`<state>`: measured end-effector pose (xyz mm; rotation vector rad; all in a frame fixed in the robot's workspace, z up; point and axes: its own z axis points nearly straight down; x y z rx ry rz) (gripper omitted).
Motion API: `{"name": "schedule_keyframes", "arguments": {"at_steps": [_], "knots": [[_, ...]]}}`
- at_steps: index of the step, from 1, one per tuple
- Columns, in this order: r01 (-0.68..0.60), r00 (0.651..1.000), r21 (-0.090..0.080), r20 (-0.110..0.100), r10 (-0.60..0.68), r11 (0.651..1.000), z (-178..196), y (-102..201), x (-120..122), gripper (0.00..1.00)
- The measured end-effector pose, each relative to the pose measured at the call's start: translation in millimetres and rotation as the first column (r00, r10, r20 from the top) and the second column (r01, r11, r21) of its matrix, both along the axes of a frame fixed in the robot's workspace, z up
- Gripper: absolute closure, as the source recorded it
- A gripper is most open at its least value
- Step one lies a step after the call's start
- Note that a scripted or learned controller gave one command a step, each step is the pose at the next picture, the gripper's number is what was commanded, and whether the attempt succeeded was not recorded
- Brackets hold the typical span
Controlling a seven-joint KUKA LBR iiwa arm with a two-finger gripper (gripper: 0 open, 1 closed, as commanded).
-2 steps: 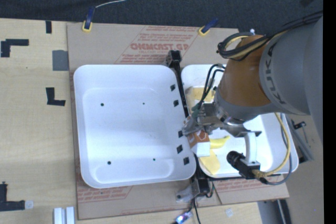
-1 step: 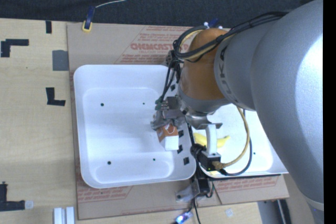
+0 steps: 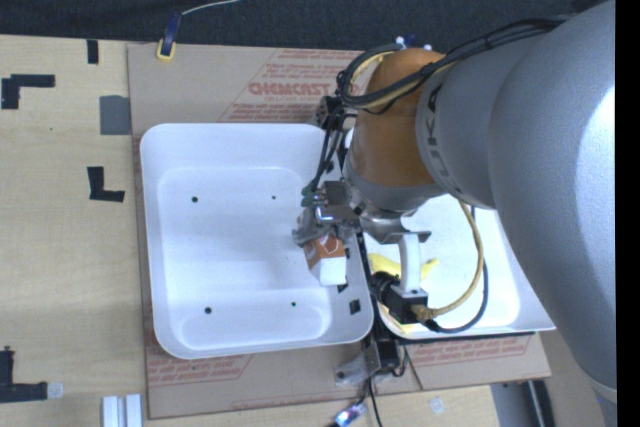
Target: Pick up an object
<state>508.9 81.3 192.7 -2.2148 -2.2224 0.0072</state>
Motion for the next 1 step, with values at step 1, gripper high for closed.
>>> {"name": "schedule_keyframes", "arguments": {"at_steps": [1], "knots": [[0.007,1.0,-0.002,0.008,-0.007,1.0,-3.5,-59.2,69.4,1.0]]}}
